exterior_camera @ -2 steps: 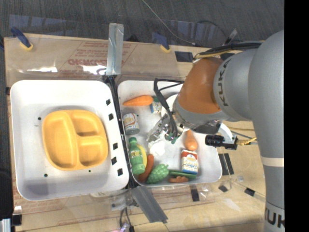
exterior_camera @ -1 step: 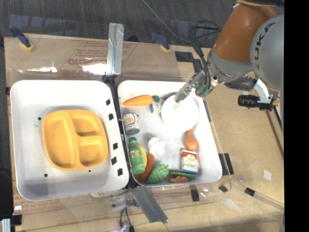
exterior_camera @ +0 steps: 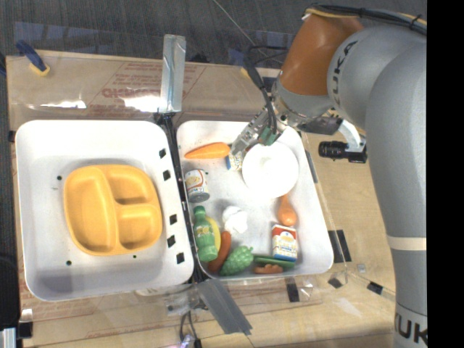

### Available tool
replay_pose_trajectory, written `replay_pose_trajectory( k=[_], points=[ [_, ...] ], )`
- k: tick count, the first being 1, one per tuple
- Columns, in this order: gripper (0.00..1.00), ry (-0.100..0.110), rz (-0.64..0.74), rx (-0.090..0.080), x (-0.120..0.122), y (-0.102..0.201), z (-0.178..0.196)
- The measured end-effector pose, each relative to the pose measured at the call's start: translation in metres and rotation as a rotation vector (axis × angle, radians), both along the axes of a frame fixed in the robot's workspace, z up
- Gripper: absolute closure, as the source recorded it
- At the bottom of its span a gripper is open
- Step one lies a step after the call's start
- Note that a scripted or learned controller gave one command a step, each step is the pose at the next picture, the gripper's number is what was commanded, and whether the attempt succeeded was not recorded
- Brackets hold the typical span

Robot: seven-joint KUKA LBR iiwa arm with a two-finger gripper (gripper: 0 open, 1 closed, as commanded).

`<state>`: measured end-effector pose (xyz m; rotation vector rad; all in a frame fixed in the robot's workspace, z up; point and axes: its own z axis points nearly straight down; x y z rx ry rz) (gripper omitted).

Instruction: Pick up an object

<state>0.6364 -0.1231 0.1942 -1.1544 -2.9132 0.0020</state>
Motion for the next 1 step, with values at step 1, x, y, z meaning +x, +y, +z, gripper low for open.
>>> replay_pose_trajectory(
  k=[1],
  points=[
    [1.00, -0.010, -0.213, -0.003, 0.0015, 0.0715, 0.0503]
  ],
)
